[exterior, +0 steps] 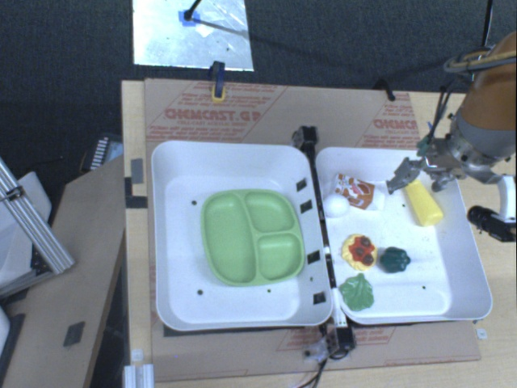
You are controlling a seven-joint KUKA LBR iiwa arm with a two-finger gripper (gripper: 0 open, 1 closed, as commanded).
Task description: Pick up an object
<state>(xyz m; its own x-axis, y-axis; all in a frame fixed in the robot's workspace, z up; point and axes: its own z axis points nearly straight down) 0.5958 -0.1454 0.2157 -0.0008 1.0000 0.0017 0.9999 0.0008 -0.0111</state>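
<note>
Arm (485,111): reaches in from the right, its orange band above the far right corner of the right bin.
Gripper (422,172): over the far part of the right bin (464,285); one finger (401,176) points left and down, toward the gap between packet and block. Whether the claw is open or closed I cannot tell; nothing is seen between its fingers.
Yellow block (423,203): far right part of the right bin, tilted, just beside the gripper.
Packet (354,191): red and white, far left part of the right bin.
White ball (334,206): touching the packet's near left side, close to the divider.
Yellow toy (359,250): with red spots, middle of the right bin.
Dark green toy (394,259): just right of the yellow toy.
Green leaf (357,292): near left part of the right bin.
Left bin (174,217): holds a green tray (249,237) with three compartments, lying flat at its centre.
</note>
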